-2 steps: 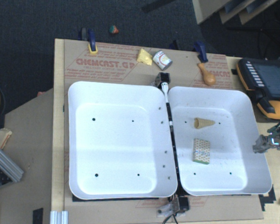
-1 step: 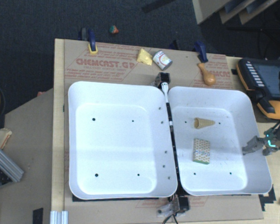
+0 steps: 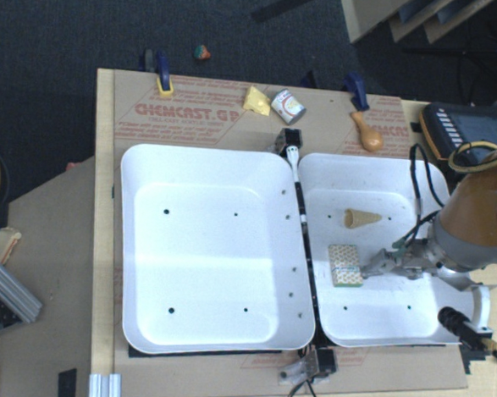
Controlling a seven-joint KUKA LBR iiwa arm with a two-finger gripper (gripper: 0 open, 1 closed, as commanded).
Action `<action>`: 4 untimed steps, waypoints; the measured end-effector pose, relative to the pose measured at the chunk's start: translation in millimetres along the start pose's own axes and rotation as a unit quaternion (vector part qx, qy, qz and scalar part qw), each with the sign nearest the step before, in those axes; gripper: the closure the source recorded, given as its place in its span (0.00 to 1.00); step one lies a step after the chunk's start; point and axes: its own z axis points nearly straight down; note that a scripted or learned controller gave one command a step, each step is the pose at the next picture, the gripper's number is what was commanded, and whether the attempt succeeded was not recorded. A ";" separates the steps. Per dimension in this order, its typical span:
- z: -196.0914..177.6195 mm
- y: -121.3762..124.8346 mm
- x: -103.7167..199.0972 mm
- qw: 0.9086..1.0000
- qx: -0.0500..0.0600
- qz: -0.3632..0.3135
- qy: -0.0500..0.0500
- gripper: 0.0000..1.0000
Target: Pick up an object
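1. Left bin (image 3: 144,229), wide and white, sits at the front of the surface (image 3: 102,226); its floor shows only small dark dots.
2. Right bin (image 3: 367,325) touches it along a black seam and holds two things.
3. Grey arm (image 3: 471,226) with its orange band reaches over that bin's right side.
4. Its tool (image 3: 378,264) hangs low beside the patterned packet (image 3: 345,265); whether it pinches the packet I cannot tell.
5. Just beyond the packet, a tan cone (image 3: 362,218) lies on its side.
6. Behind the bins, a yellow wedge (image 3: 257,101) rests on the cardboard.
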 end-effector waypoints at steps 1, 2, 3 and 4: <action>-148.9 42.0 89.4 1.000 -0.011 -0.004 0.000 0.00; -156.5 69.9 199.2 1.000 -0.004 -0.004 0.001 0.00; -166.4 68.9 190.7 1.000 -0.003 0.002 -0.002 1.00; -384.8 92.4 182.9 1.000 -0.012 0.002 -0.001 1.00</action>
